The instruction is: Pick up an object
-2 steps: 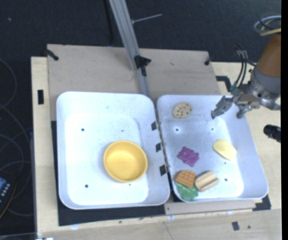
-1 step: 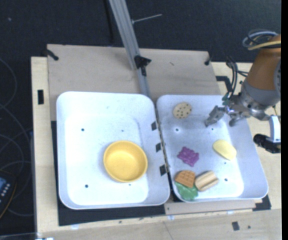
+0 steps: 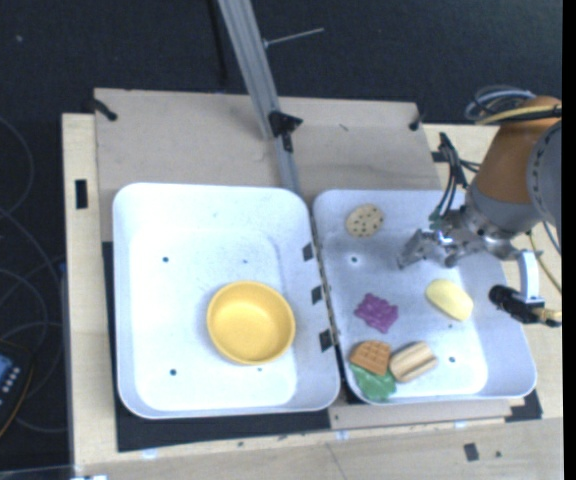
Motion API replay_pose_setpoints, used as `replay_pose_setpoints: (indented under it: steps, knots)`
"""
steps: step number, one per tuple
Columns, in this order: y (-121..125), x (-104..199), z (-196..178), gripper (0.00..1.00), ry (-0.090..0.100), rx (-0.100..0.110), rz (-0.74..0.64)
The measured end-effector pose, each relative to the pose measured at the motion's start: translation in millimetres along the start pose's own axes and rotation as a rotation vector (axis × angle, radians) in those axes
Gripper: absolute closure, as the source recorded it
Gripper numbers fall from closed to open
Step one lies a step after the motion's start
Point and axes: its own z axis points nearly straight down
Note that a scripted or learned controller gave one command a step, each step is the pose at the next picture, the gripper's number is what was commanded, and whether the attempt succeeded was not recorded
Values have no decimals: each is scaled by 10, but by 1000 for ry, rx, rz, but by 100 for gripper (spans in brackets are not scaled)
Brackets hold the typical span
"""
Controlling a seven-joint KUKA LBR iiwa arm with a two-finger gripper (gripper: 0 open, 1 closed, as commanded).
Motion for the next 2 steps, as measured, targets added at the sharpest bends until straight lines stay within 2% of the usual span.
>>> replay_pose_setpoints:
  steps: [1, 2]
  knots:
    - [18, -7, -149, 100, 0, -7, 1]
    - [11, 37, -608, 100, 2, -10, -5]
